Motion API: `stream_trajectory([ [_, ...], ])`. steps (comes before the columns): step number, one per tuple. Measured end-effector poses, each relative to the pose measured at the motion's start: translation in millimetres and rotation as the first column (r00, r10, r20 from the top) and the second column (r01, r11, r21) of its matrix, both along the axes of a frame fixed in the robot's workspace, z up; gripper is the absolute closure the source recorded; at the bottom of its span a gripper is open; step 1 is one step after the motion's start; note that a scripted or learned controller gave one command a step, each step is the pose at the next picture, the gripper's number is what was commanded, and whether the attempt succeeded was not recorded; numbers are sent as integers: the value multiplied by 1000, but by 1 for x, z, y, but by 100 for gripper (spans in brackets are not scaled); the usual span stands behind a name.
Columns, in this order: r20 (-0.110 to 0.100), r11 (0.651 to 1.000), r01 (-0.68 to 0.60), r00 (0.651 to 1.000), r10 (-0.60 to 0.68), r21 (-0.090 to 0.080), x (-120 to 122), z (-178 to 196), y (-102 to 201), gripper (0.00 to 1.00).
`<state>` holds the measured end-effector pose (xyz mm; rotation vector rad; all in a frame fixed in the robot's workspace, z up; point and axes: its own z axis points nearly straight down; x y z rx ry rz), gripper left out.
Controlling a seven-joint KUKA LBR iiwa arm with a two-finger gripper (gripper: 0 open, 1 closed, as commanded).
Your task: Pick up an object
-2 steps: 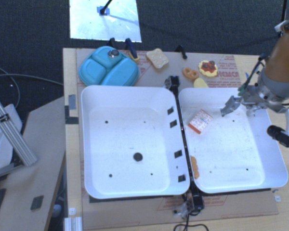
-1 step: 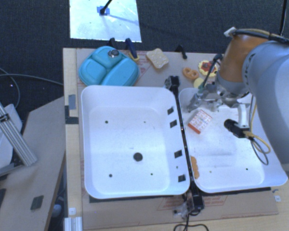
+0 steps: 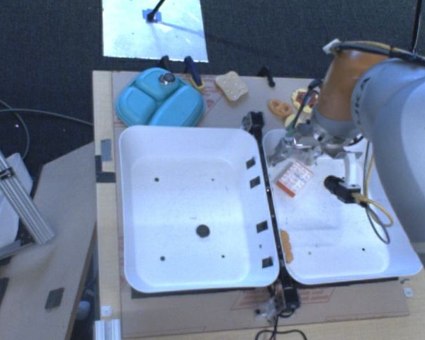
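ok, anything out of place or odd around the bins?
Yes. A blue plate, a toast-like piece and an orange pretzel-like piece lie on the bench behind the bins, outside them. A small tan item sits against the right bin's left wall.

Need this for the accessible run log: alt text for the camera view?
A grey robot arm reaches from the right, its gripper low over the right white bin just above a small orange-and-white packet. The left white bin holds a small dark round object; a blue divided container sits behind it.
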<state>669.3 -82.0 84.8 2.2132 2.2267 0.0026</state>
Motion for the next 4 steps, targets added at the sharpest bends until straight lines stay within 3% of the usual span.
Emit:
stream_trajectory([
  [1,0,1000,7,1000,-7,1,-95,105,6,0],
  [2,0,1000,-10,1000,10,7,-85,100,135,0],
  [3,1,1000,11,1000,-11,-2,-81,100,63,0],
  [4,3,1000,10,1000,-10,-3,-37,-4,-9,0],
])
